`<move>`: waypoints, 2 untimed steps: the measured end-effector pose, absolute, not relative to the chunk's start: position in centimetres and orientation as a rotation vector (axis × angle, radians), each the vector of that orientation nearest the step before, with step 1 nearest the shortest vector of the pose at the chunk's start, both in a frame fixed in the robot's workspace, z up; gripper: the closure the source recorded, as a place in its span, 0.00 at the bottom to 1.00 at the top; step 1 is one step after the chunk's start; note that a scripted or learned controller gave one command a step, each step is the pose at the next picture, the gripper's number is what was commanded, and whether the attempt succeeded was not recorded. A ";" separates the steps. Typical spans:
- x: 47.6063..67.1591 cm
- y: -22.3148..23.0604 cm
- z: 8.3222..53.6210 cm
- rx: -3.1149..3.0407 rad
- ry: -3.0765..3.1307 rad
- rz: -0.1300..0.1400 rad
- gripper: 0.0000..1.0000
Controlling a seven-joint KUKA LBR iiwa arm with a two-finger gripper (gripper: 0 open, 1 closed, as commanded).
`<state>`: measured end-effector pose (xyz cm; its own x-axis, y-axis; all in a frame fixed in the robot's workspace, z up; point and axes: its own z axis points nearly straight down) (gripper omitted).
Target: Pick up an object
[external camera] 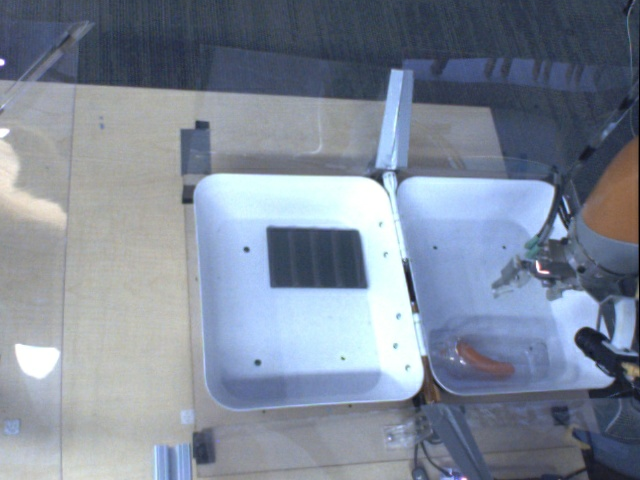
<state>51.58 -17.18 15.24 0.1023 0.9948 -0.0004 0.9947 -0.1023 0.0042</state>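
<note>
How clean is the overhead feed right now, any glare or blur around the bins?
Camera view: bright glare patches on the wooden bench at far left; soft shadow along the left bin near edge; the gripper and the clear object with an orange piece in the right bin look soft, slightly blurred.

A dark ribbed mat [316,258] lies flat in the left bin [225,298].

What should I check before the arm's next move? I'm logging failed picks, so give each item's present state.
1. Target present: clear plastic item with an orange piece lies in the right white bin: ok.
2. Tool over the right bin: ok.
3. Tool directly over the target: not ok, it sits up-view of it.
4. Tool opening: cannot tell.
5. Target free of the bin's near wall: cannot tell.
</note>
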 end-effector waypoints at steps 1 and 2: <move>49.2 -12.1 9.0 2.286 2.135 0.016 0.00; 54.4 -10.8 10.1 2.385 2.041 0.005 0.00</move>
